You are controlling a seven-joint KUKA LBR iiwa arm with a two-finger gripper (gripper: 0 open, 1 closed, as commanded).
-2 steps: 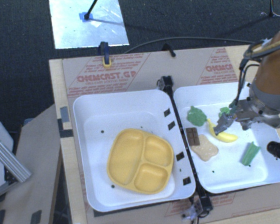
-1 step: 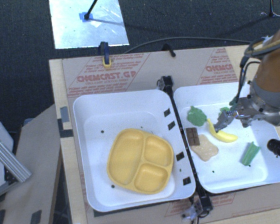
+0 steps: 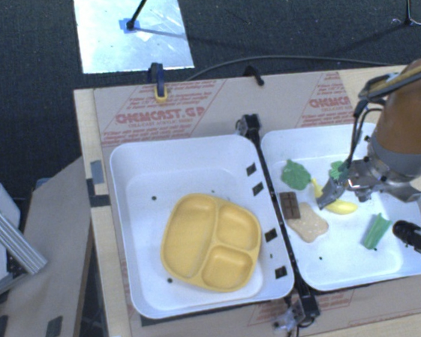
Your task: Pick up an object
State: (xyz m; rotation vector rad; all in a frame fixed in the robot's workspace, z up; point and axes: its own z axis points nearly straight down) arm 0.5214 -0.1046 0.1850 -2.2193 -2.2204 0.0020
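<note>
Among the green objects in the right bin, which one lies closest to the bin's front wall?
The green block, lying tilted near the front right corner. The leafy green piece sits farther back, beside the divider.

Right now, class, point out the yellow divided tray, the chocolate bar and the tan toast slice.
yellow divided tray (image 3: pixel 211 241), camera view, centre where the compartment ridges meet.
chocolate bar (image 3: pixel 290 205), camera view, middle of its brown top.
tan toast slice (image 3: pixel 309 227), camera view, middle of its flat face.

The arm (image 3: pixel 410 130) reaches in from the right, its orange band uppermost and grey wrist below. It angles down and leftward, ending in the pincer (image 3: pixel 331 197) held low, fingertips pointing left.
</note>
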